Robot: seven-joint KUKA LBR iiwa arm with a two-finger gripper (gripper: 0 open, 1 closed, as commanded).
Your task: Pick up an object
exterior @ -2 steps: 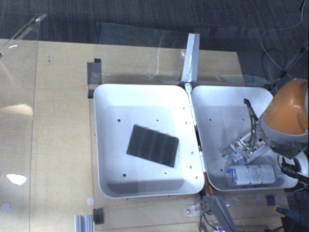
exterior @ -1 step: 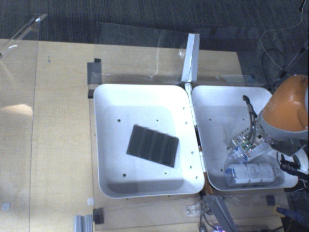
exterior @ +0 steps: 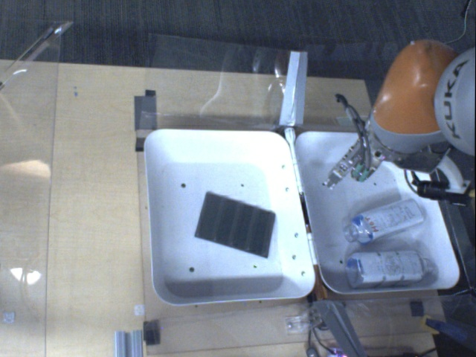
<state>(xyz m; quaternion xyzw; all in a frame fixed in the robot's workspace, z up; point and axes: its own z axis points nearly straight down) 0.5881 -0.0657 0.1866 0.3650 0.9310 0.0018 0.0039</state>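
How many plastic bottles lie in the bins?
2, both lying on their sides in the right bin: one clear bottle mid-bin, the other bottle nearer the front edge. The arm may hide part of that bin's back corner.

a flat pad [exterior: 235, 223] lies in the left bin [exterior: 160, 199]; two bottles [exterior: 385, 220] [exterior: 387, 267] lie in the right bin [exterior: 320, 222], one before the other.

The grey KUKA arm [exterior: 450, 103] carries a rounded, glossy orange band [exterior: 413, 88] above its wrist and black "KUKA" lettering on its pale casing. Thin black cables [exterior: 355, 121] run beside the small metallic two-finger gripper [exterior: 343, 171].
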